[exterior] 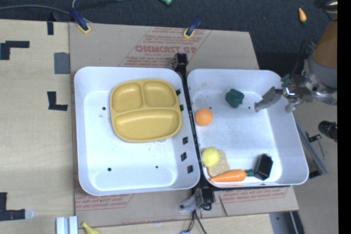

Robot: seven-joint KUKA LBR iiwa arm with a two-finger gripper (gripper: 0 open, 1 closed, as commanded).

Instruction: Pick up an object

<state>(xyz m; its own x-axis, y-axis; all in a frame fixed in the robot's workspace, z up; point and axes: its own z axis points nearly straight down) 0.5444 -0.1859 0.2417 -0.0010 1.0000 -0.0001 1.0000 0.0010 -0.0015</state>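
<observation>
While nothing is lifted yet, the carrot [228, 176], black block [264, 166] and lemon [210, 157] lie nearest, then the orange ball [203, 117] and green lump [235, 97]. Farthest right, my jaws [267, 100] hover above the right bin's [285, 134] edge, holding nothing; their width I cannot tell.

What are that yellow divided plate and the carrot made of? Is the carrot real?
The plate looks like moulded plastic: one even mustard colour, smooth, with rounded compartment ridges and a soft sheen. The carrot is probably a plastic toy, since its orange is uniform and faintly glossy with a tidy green tip; the view is too coarse to be sure.
</observation>
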